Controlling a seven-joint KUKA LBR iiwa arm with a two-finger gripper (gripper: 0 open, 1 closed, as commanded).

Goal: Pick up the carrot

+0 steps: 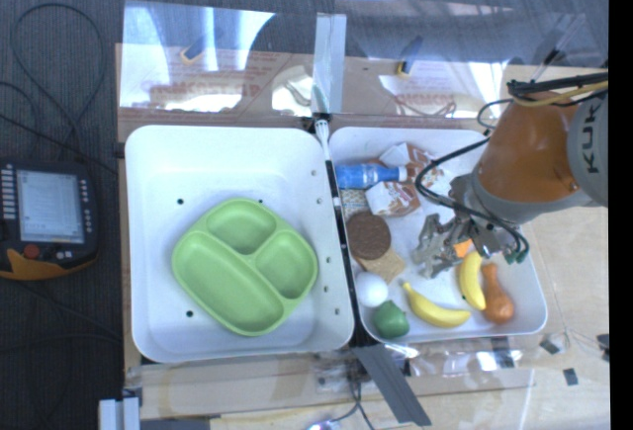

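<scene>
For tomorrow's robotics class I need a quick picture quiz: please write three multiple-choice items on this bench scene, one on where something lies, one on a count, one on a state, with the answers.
1. Where does the green divided plate lie?
A. In the left bin
B. In the right bin
C. On the floor

2. How many bananas lie in the right bin?
A. None
B. Two
C. Four

3. What is the state of the carrot?
A. Lifted clear of the bin
B. Lying on the plate
C. Lying on the bin floor near the right wall

Answers:
1 A, the plate sits in the left bin.
2 B, one banana lies beside another banana.
3 C, it rests beside the bananas, just right of the gripper.
</scene>
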